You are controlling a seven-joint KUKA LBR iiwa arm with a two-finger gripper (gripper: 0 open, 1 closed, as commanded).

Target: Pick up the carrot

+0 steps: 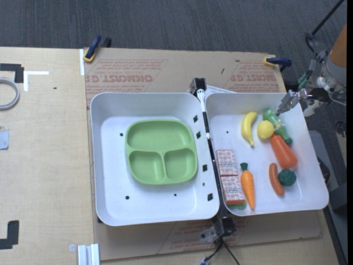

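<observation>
We look down on the desk (44, 164) and its two white bins. The left bin (105, 203) holds a green divided plate (161, 151) near its middle. The right bin (309, 195) carries the food. Over its far right corner hangs the hand (292, 101); from here we cannot tell if it is open or closed, and it holds nothing that we can see. Along the bin's left edge lies a flat printed packet (228, 173). A big carrot-like vegetable (283, 150) rests near the right edge. There's the carrot (247, 186), just beside the packet, towards the near edge, green top pointing away. A banana (249, 127) lies further back, touching a lemon (265, 129).
</observation>
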